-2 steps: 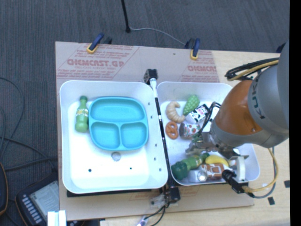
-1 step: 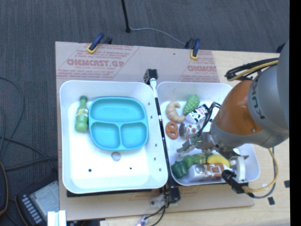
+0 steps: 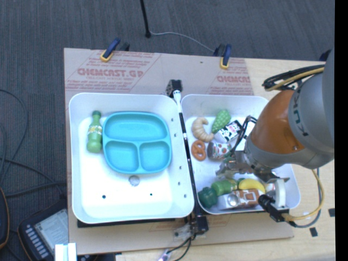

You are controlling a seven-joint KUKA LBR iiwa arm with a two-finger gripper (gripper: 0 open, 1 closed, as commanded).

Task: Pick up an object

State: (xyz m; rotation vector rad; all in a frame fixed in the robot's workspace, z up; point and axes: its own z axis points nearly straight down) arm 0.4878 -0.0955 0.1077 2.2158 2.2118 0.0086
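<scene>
Toys are crowding the near end of the right bin (image 3: 291,200): a green broccoli-like piece (image 3: 213,192), a yellow banana-shaped thing (image 3: 251,185) and a small can (image 3: 242,199) lying on its side, all touching or nearly so. Just above them the gripper (image 3: 235,166) is hanging low over the clutter, and from where I'm standing I cannot tell how it is set or whether it has anything. Beside it, a pretzel (image 3: 198,150) is lying against the bin's left wall, with a croissant (image 3: 200,127) and a bumpy green piece (image 3: 221,120) farther back. The arm's orange band (image 3: 274,125) is covering the bin's right side. Over in the left bin (image 3: 87,200), a blue divided tray (image 3: 137,142) is sitting near the middle, with a small green bottle (image 3: 95,132) lying just beside its left edge. Farthest off, two clamps (image 3: 111,49) are gripping the board's back edge.
</scene>
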